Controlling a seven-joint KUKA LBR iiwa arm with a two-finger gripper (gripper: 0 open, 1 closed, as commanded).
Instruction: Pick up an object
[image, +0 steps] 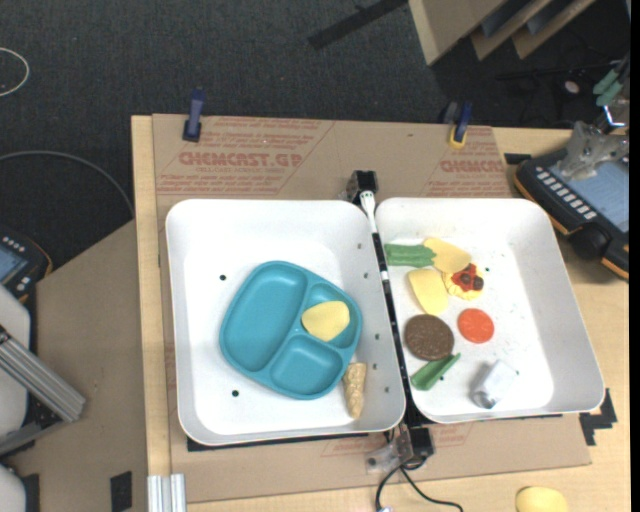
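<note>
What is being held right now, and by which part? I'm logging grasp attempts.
Nothing is seen held: the yellow piece lies on the blue plate, and the other toy foods lie loose in the right bin.

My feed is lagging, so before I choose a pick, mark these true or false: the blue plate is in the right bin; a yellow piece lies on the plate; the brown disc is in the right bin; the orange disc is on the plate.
1. The blue plate is in the right bin. False: it is in the left bin.
2. A yellow piece lies on the plate. True.
3. The brown disc is in the right bin. True.
4. The orange disc is on the plate. False: it lies in the right bin.
</note>
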